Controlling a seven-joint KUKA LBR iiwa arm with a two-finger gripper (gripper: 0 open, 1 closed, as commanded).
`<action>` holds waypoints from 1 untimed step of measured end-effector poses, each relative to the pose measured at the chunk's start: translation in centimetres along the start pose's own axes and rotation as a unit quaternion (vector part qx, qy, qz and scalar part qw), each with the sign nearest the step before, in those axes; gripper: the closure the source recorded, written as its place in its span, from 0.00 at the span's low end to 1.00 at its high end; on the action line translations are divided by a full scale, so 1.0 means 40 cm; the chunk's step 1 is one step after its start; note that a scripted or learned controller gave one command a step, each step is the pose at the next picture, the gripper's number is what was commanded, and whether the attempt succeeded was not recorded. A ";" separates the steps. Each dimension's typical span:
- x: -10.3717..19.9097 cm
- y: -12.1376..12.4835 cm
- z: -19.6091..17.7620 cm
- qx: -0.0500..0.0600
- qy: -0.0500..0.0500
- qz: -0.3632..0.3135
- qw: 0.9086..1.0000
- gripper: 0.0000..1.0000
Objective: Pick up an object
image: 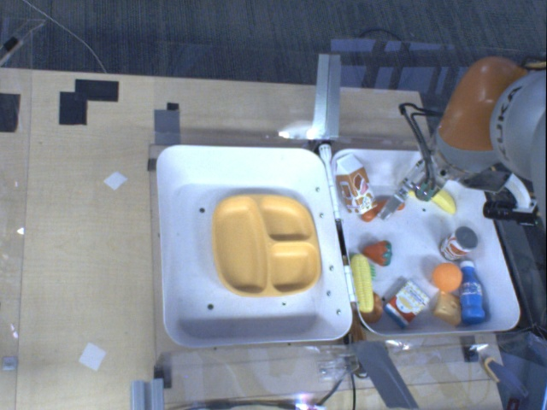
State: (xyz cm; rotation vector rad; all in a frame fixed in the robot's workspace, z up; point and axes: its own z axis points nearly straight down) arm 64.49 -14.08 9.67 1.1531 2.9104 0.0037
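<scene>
Currently I have the gripper (408, 193) low in the right bin (504, 314), near its back edge, between the carton (354, 190) and the yellow banana (443, 200). Nothing sits between its fingers; whether the jaws are released or clenched, I cannot tell.

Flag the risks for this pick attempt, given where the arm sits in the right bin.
1. The gripper is low among crowded items: the carton on one side, the banana on the other. It could knock either instead of grasping.
2. Nothing visible between the fingers; it may lift off with nothing.
3. The strawberry and corn lie close together, so a shove could pile them up.
</scene>
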 end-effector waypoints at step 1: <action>-0.003 0.009 -0.034 -0.002 -0.004 -0.004 1.000 1.00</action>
